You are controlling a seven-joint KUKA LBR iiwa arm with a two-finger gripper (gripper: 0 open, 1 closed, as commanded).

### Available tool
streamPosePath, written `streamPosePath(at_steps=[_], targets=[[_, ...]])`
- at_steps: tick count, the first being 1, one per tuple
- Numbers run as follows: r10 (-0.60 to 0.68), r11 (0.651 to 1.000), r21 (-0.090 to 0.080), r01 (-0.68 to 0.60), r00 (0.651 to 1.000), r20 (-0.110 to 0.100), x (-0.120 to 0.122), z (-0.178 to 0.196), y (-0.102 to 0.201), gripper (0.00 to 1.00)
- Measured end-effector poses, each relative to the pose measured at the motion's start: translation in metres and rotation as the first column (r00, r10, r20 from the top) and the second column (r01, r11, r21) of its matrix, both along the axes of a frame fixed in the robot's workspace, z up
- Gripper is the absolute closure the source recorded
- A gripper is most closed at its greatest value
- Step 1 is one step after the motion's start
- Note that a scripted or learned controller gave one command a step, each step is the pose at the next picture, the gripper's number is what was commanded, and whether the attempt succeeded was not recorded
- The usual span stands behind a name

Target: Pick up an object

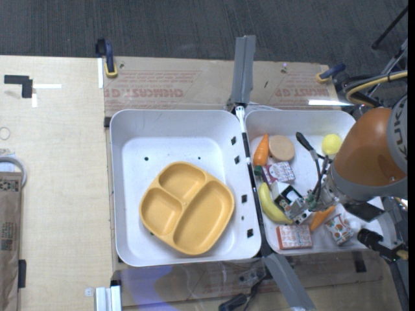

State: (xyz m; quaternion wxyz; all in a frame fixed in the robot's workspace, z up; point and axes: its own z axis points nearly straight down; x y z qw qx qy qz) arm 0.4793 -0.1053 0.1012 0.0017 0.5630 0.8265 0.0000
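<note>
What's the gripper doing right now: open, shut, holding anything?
Gripper: cannot be told; it sits low in the right bin beside the banana.

Yellow three-compartment plate in the left bin; blue-handled clamp on cardboard.

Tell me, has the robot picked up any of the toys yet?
Not yet, as far as I can see. Done: the arm has reached into the right bin, with its tool low among the toys, near the banana and a small carrot. In hand: nothing visibly lifted. Left: grabbing one toy and raising it. The yellow plate sits alone in the left bin.
</note>
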Motion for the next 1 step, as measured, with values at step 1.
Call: streamPosePath(at_steps=[1], targets=[[0.029,1.000,0.001,-0.029,1.000,-0.005,0.0373,0.0895,0.0775,1.00]])
